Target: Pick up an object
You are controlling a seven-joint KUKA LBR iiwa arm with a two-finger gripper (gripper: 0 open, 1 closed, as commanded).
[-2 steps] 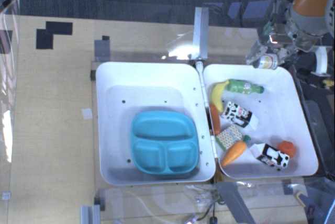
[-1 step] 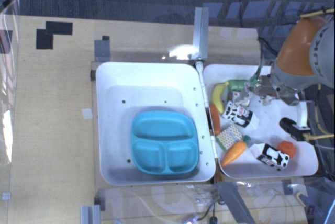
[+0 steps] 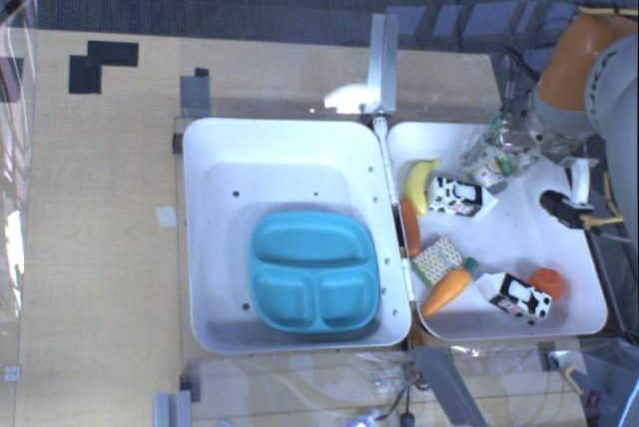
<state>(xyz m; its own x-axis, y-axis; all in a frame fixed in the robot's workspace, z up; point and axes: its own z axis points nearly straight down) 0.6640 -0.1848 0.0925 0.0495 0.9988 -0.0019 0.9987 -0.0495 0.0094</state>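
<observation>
The right bin (image 3: 589, 315) holds the candidates: a banana (image 3: 419, 186) against the divider, a black-and-white cow toy (image 3: 459, 198) just beside it, a carrot (image 3: 446, 288) near the front, a patterned sponge-like block (image 3: 437, 258) touching the carrot's top, a second cow toy (image 3: 523, 298) next to an orange ball (image 3: 548, 281), and a thin orange stick (image 3: 410, 227) lying along the divider. The left bin (image 3: 200, 215) carries a blue divided tray (image 3: 315, 270).

These all look like small, light toys. The banana and carrot are probably smooth hard plastic and may slip; a grip across the thick middle, at right angles to the long axis, would likely serve best. The cow toys look boxy, with flat sides that should pinch well. The ball may roll away.

The claw (image 3: 502, 156) hangs over the back of the right bin, just beside the upper cow toy. Its tip is a blurred, glinting tangle, so I cannot tell how far open it is, nor whether it has hold of anything.
</observation>
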